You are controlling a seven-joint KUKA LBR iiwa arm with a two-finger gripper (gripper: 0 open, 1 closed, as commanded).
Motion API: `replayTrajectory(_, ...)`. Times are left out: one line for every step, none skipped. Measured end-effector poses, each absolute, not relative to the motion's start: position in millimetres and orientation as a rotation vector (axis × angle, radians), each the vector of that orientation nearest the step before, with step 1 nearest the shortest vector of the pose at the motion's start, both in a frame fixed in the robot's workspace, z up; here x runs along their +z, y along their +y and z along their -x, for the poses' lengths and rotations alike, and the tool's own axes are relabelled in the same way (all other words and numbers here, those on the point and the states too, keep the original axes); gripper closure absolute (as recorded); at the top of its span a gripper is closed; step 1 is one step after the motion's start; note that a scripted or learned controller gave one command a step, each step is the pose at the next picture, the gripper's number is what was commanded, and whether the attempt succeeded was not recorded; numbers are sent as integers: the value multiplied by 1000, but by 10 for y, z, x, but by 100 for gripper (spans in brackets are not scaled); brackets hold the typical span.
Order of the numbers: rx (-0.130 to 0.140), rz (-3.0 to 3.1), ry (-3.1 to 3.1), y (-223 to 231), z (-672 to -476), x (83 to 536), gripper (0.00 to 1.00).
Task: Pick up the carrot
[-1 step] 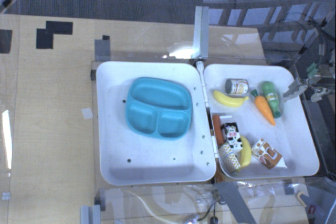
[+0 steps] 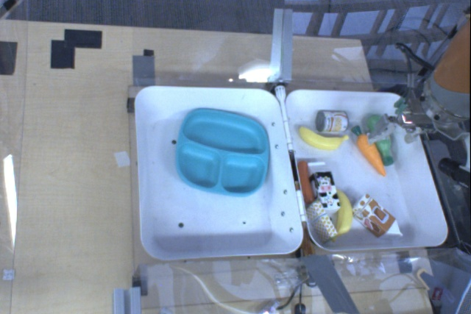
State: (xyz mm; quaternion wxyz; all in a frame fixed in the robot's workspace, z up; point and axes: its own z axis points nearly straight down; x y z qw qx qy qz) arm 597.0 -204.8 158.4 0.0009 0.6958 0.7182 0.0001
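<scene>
Tool (image 2: 403, 119) state unclear; right bin (image 2: 427, 187) holds carrot (image 2: 370, 153); left bin (image 2: 158, 180) holds blue tray (image 2: 221, 151).

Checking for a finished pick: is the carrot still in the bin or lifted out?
In the bin. The carrot lies flat on the floor of the right bin, beside the banana.

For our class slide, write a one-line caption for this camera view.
Gripper hovers near the carrot in the right bin; a blue divided plate sits in the left bin.
</scene>
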Motion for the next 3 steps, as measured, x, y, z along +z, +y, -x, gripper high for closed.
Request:
replayTrajectory(8, -2022, 2390, -2059, -6001, 892, 0)
replayTrajectory(12, -2017, 2389, -2051, -6020, 1006, 100)
replayTrajectory(6, -2152, 2281, -1441, -6103, 1982, 100)
